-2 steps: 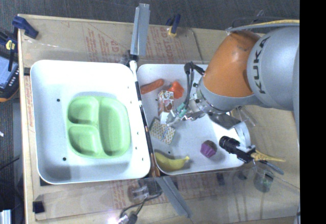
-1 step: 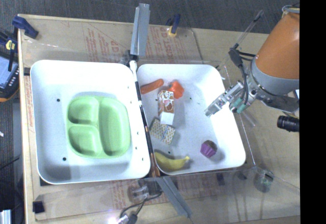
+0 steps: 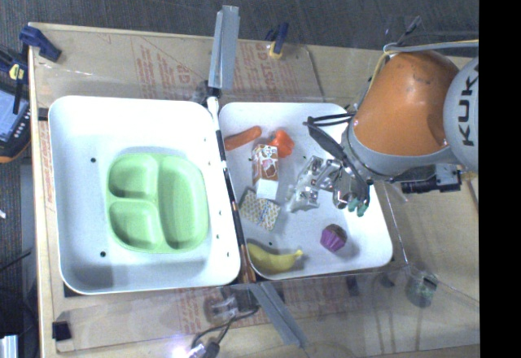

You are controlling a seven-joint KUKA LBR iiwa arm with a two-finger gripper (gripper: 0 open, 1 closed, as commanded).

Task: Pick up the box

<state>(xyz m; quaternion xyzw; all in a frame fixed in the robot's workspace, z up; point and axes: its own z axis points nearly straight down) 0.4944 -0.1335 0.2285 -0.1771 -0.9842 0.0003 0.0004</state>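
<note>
Your worktop is the brown board under everything, carrying two shallow white bins side by side. The left bin lies well to the left of the pincer and holds a green divided tray with three compartments. The right bin is the one your pincer is working over.

The arm, with its orange band, comes in from the right and hangs above that bin's right half. Your pincer sits low at the end of it, fingertips pointing down toward the bin floor; you cannot tell from this angle whether they are apart or together, and nothing shows between them.

The box, a small upright carton with a reddish printed top and white lower face, stands to the left of the pincer, apart from it. Just left of the pincer lies a crumpled clear wrapper. A patterned flat packet rests left and slightly below, touching the foot of the box. A banana lies further below and to the left. A purple cup-like item sits just beneath the pincer. Up and to the left are a sausage and a small orange piece.
</note>
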